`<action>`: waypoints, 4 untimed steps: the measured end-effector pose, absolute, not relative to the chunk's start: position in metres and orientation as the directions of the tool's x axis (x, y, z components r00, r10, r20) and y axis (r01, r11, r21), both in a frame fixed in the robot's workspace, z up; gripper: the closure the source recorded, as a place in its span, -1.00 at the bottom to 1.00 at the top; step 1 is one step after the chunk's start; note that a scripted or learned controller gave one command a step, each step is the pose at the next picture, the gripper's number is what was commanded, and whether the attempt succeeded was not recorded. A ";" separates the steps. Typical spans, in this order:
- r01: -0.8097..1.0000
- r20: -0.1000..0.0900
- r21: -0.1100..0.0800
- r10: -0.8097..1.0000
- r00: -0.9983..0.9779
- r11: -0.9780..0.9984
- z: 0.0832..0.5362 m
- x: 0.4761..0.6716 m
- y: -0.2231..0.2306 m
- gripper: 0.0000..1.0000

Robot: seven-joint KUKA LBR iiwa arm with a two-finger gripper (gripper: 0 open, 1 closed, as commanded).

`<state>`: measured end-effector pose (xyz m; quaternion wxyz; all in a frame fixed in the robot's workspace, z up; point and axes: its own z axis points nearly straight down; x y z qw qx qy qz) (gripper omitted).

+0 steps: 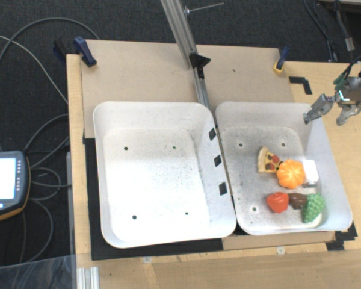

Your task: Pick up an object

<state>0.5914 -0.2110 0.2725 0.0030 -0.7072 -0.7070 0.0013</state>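
Note:
The right bin (253, 125) holds a cluster of toy foods near its front right: a pizza slice (267, 159), an orange pumpkin (290, 173), a white block (310, 171), a red tomato (277, 201), a small brown piece (298, 199) and green grapes (313, 208). My gripper (332, 112) hangs at the right edge of the view, above the bin's far right rim. Its two fingers are spread apart with nothing between them. It stands well behind and to the right of the cluster.
The left bin (108, 161) sits beside the right one. A metal pole (179, 26) slants down to the seam between the bins. Blue and yellow clamps (84, 50) hold the far board. A teach pendant (5, 182) lies off the bench at left.

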 end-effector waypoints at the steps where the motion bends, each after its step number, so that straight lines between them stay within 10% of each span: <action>1: 1.000 0.001 -0.002 1.000 -0.002 0.002 0.275 0.592 -0.211 -1.00; 4: 1.000 0.002 -0.004 1.000 0.000 0.000 0.096 0.605 -0.193 -1.00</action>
